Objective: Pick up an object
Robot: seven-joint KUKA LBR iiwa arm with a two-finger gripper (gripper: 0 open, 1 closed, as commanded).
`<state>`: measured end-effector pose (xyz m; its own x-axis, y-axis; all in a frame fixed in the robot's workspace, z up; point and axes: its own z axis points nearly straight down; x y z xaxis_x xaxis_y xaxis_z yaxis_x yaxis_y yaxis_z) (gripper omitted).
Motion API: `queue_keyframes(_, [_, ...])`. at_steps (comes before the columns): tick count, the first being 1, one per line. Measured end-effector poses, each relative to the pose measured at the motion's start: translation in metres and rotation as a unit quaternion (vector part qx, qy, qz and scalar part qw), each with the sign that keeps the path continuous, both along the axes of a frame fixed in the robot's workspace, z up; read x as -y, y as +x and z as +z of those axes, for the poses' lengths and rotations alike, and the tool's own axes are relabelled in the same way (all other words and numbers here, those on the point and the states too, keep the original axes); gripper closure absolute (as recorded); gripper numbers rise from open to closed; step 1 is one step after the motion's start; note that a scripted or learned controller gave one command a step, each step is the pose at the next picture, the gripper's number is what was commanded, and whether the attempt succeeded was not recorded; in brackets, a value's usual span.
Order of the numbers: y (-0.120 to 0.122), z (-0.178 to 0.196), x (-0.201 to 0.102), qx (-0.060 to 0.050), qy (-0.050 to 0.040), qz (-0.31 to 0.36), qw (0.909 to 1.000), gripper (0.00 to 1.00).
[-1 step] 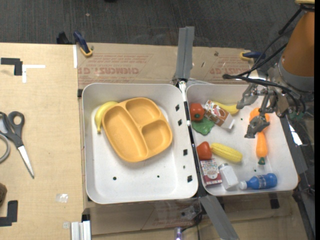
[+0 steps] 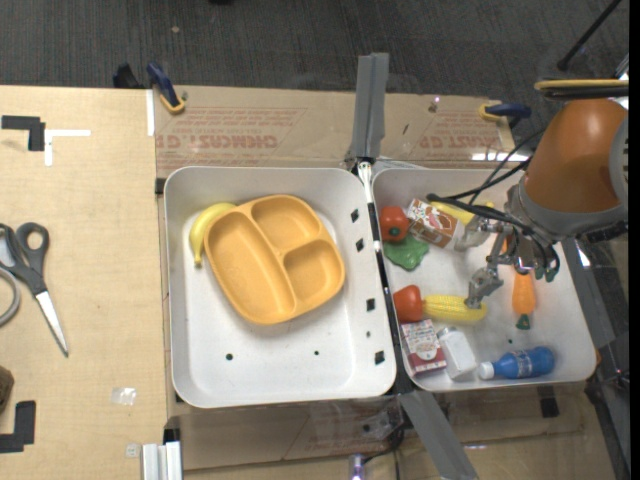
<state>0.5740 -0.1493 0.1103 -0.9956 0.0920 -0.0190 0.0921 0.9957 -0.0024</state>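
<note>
Dark grey carpet runs behind a pale wooden bench (image 2: pixel 80 268) that carries 2 shallow white bins side by side. We see the gripper (image 2: pixel 484 288) hanging low in the right bin (image 2: pixel 575 338), just above the right end of a corn cob (image 2: pixel 455 309); whether it is spread or pressed together we cannot tell, and nothing is visibly pinched in it. Beside the cob's left end lies a red tomato (image 2: pixel 407 301). An orange carrot (image 2: pixel 523 296) stands just right of the gripper. Near the front wall rest a blue bottle (image 2: pixel 520 364) and a red carton (image 2: pixel 424 347). Toward the back sit a brown packet (image 2: pixel 434 224), a second tomato on a green leaf (image 2: pixel 404 253). Across in the left bin (image 2: pixel 200 368) we find a yellow divided plate (image 2: pixel 272 258) touching a banana (image 2: pixel 205 228). Scissors (image 2: pixel 38 278) lie on the bench, well apart.
</note>
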Motion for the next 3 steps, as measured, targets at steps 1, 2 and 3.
queue_keyframes(1, [0.056, -0.019, -0.044, -0.016, 0.0019, -0.117, 0.9931, 0.00])
queue_keyframes(2, [0.069, -0.022, 0.012, -0.034, 0.0067, -0.173, 0.9843, 0.00])
queue_keyframes(3, [0.064, -0.022, 0.001, -0.026, 0.0020, -0.264, 0.9640, 0.00])
